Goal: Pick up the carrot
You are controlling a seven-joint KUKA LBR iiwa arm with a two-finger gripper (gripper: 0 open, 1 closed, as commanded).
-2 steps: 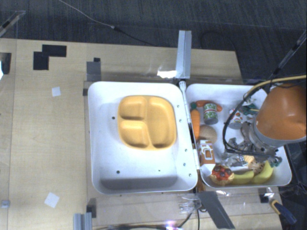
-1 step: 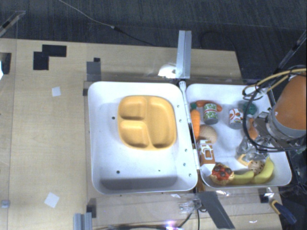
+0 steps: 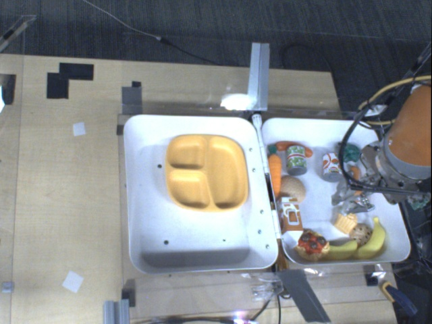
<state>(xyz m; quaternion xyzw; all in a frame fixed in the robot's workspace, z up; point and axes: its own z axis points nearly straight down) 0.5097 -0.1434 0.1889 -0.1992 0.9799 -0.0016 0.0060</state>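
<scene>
Carrot: slim orange plastic carrot (image 3: 275,173), lying lengthwise at about 9 o'clock in the right shallow white bin (image 3: 405,245), pressed against the wall shared with the left shallow white bin (image 3: 135,194).
Neighbours: small green-labelled tin can (image 3: 295,159) just beside at 1 o'clock of the carrot; beige rounded lump (image 3: 292,187) touching or nearly so at 4 o'clock; brown-and-white printed carton (image 3: 291,214) below at 5 o'clock.
Claw: metal two-finger gripper (image 3: 351,198) at about 3 o'clock in the right bin, well apart from the carrot; opening cannot be told, nothing visibly held.
Risk, wall: little room on the carrot's 9 o'clock side, so likely a fingertip landing on the rim instead of beside the carrot.
Risk, crowding: probable clipping of the can or beige lump on descent, nudging the carrot or grabbing the wrong item.
Risk, shape: smooth tapered body, likely to squirt out if pinched near the thin end.
Elsewhere: yellow three-compartment plastic tray (image 3: 204,171) in the left bin; yellow bananas (image 3: 361,245) at 5 o'clock in the right bin.
</scene>
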